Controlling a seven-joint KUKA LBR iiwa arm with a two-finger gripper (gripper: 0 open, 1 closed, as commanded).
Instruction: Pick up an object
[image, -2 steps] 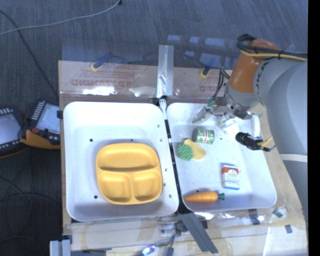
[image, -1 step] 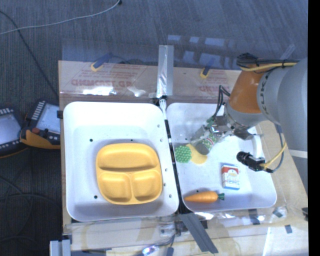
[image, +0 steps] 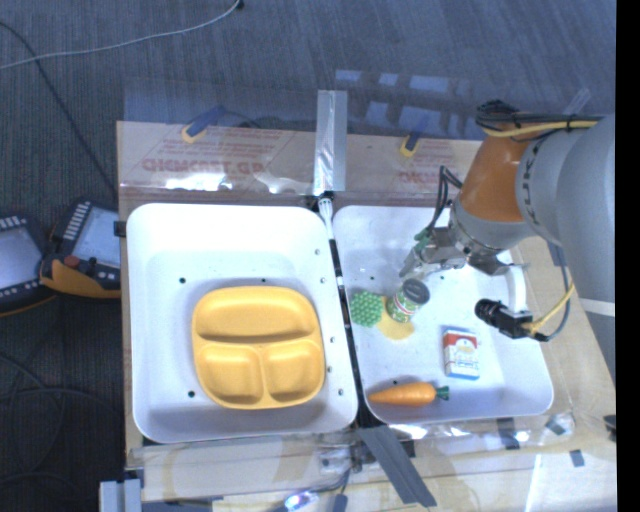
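In the right bin (image: 520, 385), my gripper (image: 424, 258) hangs over the upper middle, just above and right of a small bottle with a grey cap (image: 407, 298) lying on a yellowish base. A green bumpy ball (image: 367, 308) rests against the bottle's left side. Lower right of these lies a red and white box (image: 461, 354). An orange carrot with a green top (image: 405, 394) lies along the bin's front wall. Nothing is visibly held in the gripper.
The left bin (image: 160, 240) holds a yellow divided plate (image: 260, 345). The arm with its orange band (image: 492, 185) and a black cable (image: 510, 318) cross the right bin's upper right. A handheld pendant (image: 75, 250) lies off the bench at left.
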